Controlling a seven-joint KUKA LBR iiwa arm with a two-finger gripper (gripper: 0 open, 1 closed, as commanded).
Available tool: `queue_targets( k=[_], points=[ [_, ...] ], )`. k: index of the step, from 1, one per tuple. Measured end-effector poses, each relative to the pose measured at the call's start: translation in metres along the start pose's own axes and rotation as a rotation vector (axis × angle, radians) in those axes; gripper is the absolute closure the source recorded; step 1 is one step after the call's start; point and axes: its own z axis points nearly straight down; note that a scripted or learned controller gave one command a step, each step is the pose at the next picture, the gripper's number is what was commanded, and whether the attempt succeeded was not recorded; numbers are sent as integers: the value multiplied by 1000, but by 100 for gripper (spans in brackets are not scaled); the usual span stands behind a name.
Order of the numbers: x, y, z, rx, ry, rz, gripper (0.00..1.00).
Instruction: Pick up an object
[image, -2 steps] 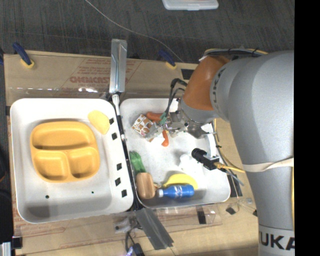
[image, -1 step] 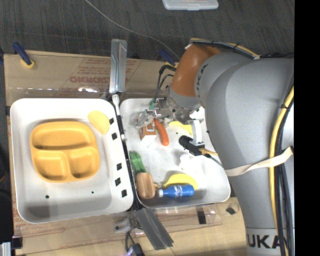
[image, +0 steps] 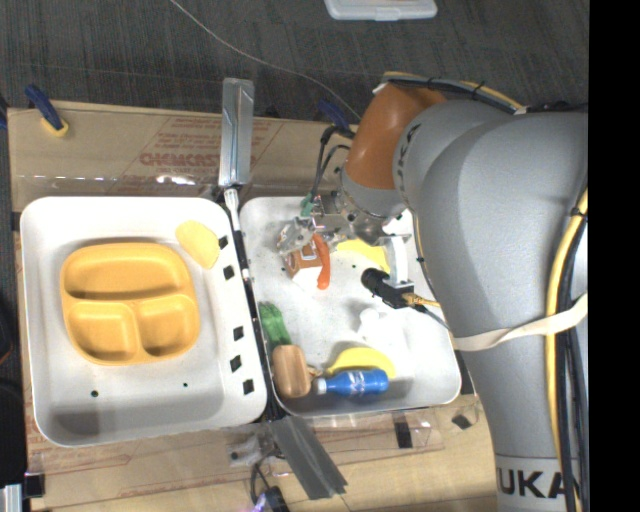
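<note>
hovering upper-middle of the frame, the gripper (image: 305, 238) can't be read as released or clenched, so the orange carrot (image: 322, 262) should prob be centered first.

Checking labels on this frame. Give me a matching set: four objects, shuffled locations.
Things:
1. yellow divided tray
2. blue bottle
3. green object
4. orange carrot-like piece

Places:
A. right bin, against its left wall
B. left bin, middle
C. right bin, upper part, just below the gripper
D. right bin, near its bottom edge

Pairs: 1-B, 2-D, 3-A, 4-C
</note>
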Motion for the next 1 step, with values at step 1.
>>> queue_targets(
  k=[1],
  points=[
    [96, 6, -93, -17, 0, 161, 100]
  ],
)
